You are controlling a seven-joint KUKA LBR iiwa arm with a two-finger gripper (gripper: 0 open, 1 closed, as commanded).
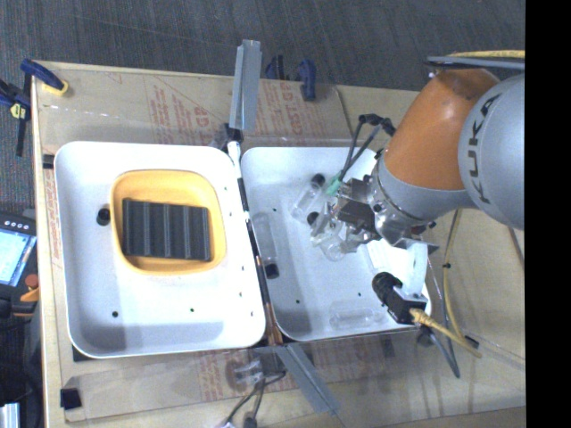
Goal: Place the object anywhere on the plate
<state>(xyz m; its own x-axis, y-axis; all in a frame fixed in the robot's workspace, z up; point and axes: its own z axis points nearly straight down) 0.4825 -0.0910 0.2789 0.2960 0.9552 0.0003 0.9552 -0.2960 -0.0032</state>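
Note:
The yellow plate (166, 185), with a dark grey ribbed centre, lies in the left bin (89, 319). My gripper (335, 232) is low over the middle of the right bin (294, 301), hanging from the grey and orange arm that comes in from the right. Pale see-through items (309, 205) lie just left of the gripper and partly under it, too faint to identify. Whether anything is held is hidden by the wrist.
A clear object (346, 313) rests near the right bin's front wall, and another clear piece (261, 235) lies by the divider. A small dark item (103, 215) sits left of the plate. Cables and a black connector (393, 294) hang beside the wrist.

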